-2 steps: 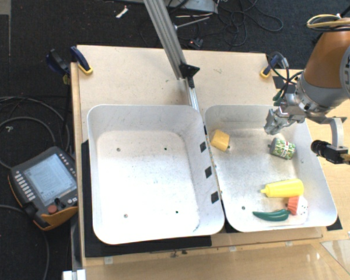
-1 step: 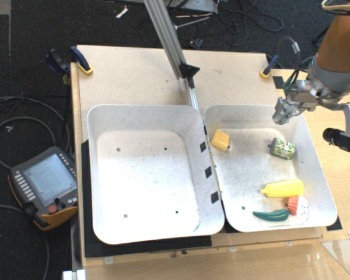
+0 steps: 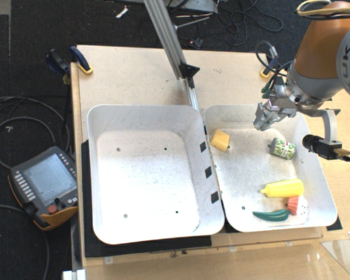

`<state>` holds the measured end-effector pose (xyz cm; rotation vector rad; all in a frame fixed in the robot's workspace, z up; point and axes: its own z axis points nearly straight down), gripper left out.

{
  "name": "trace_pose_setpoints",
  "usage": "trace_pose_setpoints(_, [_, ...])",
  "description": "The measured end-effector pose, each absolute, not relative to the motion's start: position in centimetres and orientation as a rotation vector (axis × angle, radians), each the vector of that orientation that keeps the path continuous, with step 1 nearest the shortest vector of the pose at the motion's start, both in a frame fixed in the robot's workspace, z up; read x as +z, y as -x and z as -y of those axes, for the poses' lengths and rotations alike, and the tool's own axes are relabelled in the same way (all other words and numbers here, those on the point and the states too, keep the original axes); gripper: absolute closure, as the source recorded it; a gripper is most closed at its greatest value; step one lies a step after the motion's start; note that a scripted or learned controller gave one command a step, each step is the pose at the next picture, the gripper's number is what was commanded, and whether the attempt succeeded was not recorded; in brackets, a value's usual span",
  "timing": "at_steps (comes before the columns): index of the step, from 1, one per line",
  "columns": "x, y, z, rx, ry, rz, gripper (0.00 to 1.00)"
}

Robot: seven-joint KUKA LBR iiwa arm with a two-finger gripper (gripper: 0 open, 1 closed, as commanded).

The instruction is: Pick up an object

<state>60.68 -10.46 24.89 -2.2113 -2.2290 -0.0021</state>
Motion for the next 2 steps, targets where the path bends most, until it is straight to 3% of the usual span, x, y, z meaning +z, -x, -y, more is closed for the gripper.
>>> trace_pose_setpoints(2, [23.6, -58.3, -1.5, -0.001, 2.209, 2.229, 1.0])
